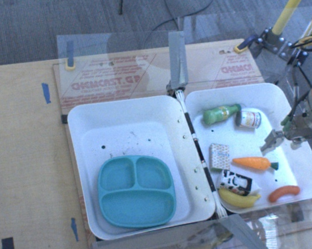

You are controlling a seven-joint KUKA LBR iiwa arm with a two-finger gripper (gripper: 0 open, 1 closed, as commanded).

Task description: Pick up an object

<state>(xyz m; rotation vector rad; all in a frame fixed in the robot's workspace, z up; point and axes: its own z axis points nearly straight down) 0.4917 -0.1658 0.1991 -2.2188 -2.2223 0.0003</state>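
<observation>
The right bin [289, 98] holds several objects: a green bottle [221, 113] lying on its side, a small tin can [249, 119], a patterned little box [219, 156], an orange carrot [252, 163], a black-and-white pack [236, 180] resting on a banana [240, 198], and a red sausage [283, 192]. My gripper [282, 140] hangs over the bin's right side, just right of the carrot's green end. It stands open, with nothing between its fingers.
The left bin [82, 125] holds a teal divided plate [136, 191]. A raised rim [192, 145] separates the two bins. Cables and a yellow pole [291, 3] stand at the back right, beyond the bins.
</observation>
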